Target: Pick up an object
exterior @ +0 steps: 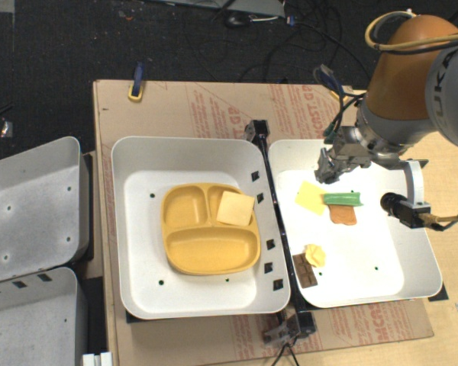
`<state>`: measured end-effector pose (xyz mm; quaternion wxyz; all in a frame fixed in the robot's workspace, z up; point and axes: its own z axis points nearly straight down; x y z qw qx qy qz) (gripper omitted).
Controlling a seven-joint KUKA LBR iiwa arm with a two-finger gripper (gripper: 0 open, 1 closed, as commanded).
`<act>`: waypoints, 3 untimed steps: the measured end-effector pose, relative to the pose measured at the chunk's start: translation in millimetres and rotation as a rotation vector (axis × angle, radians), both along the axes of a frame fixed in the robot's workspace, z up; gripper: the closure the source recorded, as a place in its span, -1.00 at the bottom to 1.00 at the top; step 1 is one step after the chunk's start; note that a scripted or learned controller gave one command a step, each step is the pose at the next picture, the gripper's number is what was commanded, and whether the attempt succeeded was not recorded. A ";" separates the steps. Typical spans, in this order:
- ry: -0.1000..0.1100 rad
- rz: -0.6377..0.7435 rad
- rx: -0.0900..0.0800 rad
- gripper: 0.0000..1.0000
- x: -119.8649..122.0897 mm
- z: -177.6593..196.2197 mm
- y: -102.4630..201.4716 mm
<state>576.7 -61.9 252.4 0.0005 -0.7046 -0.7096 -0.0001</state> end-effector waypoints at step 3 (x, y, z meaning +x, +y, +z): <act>-0.003 -0.001 -0.001 1.00 38.9 -7.7 143.0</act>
